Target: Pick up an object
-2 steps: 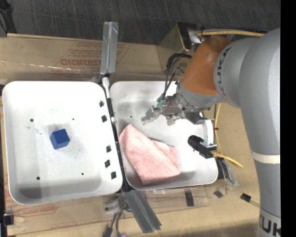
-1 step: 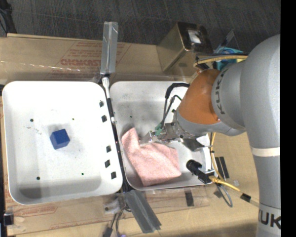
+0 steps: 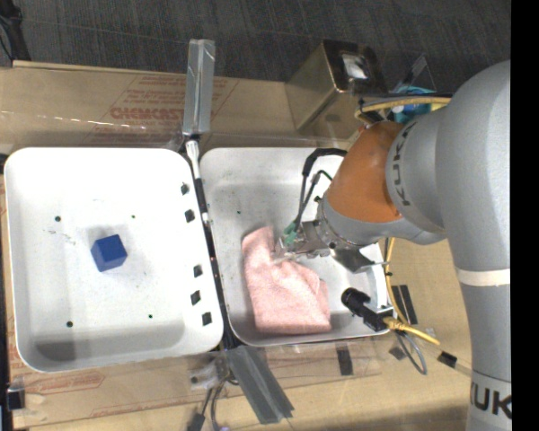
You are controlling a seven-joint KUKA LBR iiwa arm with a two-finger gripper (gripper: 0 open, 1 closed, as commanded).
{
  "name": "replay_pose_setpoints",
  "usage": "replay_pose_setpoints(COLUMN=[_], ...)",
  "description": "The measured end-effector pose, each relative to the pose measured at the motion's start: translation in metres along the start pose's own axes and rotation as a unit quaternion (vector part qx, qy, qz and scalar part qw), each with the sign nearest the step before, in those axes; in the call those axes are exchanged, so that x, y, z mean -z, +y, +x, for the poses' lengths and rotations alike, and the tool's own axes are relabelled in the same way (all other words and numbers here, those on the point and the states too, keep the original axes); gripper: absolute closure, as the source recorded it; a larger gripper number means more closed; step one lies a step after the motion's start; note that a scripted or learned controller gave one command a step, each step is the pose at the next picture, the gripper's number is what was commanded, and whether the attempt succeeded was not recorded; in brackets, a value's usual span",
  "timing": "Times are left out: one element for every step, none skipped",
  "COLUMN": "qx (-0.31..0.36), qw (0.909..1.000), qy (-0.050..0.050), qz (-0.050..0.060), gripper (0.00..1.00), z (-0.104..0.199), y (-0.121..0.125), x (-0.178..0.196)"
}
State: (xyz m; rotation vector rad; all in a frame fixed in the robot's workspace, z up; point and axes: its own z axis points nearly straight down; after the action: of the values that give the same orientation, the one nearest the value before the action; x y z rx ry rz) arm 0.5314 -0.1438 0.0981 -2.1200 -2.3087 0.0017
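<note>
Camera: one fixed view above my bench, looking down at a slant | Framing: both bins in shot, left bin and right bin side by side, mid-range | My arm enters from the picture's right, near the lens, probably hiding part of the right bin.

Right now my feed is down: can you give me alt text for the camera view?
The arm's gripper is down in the right bin, at the upper edge of a crumpled pink cloth. A blue cube sits alone in the left bin.
</note>
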Motion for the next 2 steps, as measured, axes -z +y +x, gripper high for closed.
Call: replay_pose_setpoints(qx=[0.0,0.01], qw=[1.0,0.9999], qy=[0.0,-0.003], qz=[0.0,-0.002], gripper=[0.0,0.0], z=[0.0,0.045], y=[0.0,0.024], x=[0.0,-0.008])
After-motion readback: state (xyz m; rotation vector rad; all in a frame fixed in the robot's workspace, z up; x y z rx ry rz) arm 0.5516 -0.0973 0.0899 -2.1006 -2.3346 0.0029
